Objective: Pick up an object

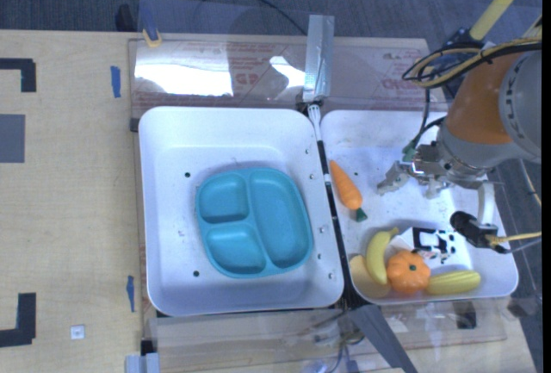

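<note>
My gripper [413, 182] hangs over the middle of the right bin [504, 287], below the arm's orange band [480, 115]. Its two grey fingers [392, 181] stand apart, and only the bin floor shows between them. An orange carrot [346, 187] lies to its left, near the divider between the bins. Toward the bin's front edge sit a yellow banana [377, 253], an orange fruit [407, 270], a second long yellow piece [454, 282] and a small black-and-white object [433, 242]. The gripper touches none of them.
The left bin [164, 139] holds a blue three-part plate [253, 221]. A metal post [318, 57] stands behind the divider. Black and yellow cables [448, 61] hang by the arm at the right. The wooden bench [60, 190] stretches to the left.
</note>
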You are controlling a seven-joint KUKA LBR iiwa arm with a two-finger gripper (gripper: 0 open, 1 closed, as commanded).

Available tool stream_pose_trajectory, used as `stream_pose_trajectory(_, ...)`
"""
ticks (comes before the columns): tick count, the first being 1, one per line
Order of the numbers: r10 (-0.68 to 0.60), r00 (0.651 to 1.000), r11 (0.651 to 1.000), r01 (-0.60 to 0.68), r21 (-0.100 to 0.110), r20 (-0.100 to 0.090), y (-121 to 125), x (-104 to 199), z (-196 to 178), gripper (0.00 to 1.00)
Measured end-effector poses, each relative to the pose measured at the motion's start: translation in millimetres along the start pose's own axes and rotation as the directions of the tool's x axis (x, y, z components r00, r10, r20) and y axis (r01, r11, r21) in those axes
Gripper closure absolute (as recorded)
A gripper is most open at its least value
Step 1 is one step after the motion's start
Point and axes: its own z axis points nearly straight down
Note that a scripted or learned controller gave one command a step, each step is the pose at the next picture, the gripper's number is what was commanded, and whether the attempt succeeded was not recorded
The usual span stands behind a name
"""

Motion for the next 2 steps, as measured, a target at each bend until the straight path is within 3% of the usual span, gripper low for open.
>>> stream_pose_trajectory(1,0.002,1.000,1.000,-0.002,-0.007,-0.014,59,-58,4,0.00)
stream_pose_trajectory(2,0.000,1.000,1.000,0.000,-0.012,-0.005,60,-60,-8,1.00)
